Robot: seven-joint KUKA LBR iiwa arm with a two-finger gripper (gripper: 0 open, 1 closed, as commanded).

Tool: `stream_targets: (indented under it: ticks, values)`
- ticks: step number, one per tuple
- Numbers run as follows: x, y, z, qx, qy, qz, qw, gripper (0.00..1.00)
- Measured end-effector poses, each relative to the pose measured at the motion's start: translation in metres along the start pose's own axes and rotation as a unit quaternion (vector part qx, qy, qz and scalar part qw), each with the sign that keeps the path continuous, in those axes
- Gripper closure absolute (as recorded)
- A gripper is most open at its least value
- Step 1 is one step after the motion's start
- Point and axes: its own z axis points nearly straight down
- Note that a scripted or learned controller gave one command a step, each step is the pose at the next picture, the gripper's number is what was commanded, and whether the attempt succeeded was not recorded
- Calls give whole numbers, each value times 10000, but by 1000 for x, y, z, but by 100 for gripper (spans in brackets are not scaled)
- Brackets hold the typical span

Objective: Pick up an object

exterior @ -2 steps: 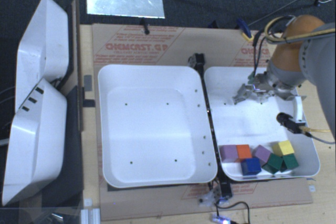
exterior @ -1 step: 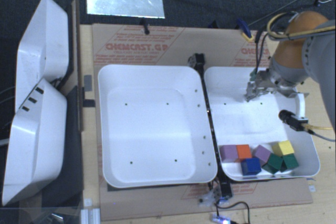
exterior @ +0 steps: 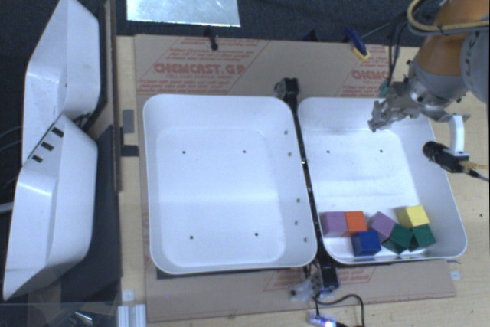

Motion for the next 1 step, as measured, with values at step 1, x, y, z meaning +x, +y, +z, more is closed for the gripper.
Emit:
stream_targets:
  ticks: [1]
  values:
    - [-6, 4, -62, -4, -2, 1, 10000, 100]
